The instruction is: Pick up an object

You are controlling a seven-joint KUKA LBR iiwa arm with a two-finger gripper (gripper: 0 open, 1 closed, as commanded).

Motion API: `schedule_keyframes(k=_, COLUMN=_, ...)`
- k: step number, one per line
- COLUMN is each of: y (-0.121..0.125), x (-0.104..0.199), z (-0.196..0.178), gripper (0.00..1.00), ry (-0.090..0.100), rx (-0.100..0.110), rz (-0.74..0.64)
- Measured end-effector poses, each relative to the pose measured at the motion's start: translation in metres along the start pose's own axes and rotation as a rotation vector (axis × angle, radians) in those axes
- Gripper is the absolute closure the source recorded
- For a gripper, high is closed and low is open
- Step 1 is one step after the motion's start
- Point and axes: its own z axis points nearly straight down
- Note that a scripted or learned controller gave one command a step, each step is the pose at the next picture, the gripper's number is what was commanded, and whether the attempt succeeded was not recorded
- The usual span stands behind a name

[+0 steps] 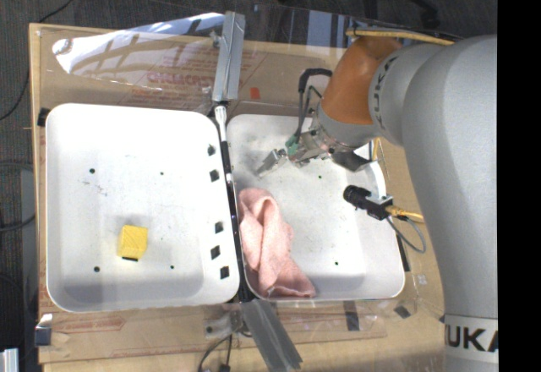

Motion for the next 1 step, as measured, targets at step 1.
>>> schedule_keyframes(k=1, y=0.0232, x=0.0191, z=-0.0011, gripper=0.0, ry=-0.003, rx=-0.005, rz=-0.246)
